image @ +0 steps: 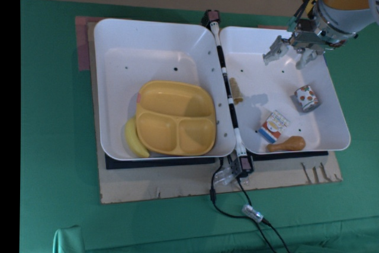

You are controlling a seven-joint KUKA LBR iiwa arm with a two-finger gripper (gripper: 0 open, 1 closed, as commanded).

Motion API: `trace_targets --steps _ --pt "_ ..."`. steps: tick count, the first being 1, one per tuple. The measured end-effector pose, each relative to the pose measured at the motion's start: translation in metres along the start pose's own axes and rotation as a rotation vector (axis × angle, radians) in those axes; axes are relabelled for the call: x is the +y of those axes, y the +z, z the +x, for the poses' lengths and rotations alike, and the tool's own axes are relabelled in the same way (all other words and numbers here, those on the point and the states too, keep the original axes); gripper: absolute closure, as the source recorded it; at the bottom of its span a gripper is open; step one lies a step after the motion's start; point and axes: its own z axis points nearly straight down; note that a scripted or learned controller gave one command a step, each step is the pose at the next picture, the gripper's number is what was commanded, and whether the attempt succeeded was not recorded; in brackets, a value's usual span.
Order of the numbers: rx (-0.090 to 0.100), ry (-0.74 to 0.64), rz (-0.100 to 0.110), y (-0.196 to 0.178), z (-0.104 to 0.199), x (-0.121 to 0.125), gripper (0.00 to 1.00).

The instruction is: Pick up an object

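Camera view, left to right: the left bin [112,44] held a yellow divided tray [176,118] toward its 5 o'clock corner, with a banana [135,139] tucked against the tray's 8 o'clock edge, half under its rim and so probably awkward to grasp. Along the right bin's [254,44] 9 o'clock wall lay a small tan piece [235,90], hard to identify. Toward 6 o'clock a small printed carton [274,126] rested flat, with a toy drumstick [286,144] just beside it near the front wall. At 3 o'clock stood a patterned can [305,98], tilted. The gripper [294,55] hovered at the bin's 1 o'clock corner with fingers spread and nothing between them, apparently above the floor; the can, nearest and clear of neighbours, seemed the likeliest pick.
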Motion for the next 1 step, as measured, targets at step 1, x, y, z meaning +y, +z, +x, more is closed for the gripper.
trace_targets --steps 1 --pt "-0.004 0.0 -0.007 0.1254 -0.0388 -0.0076 0.0"
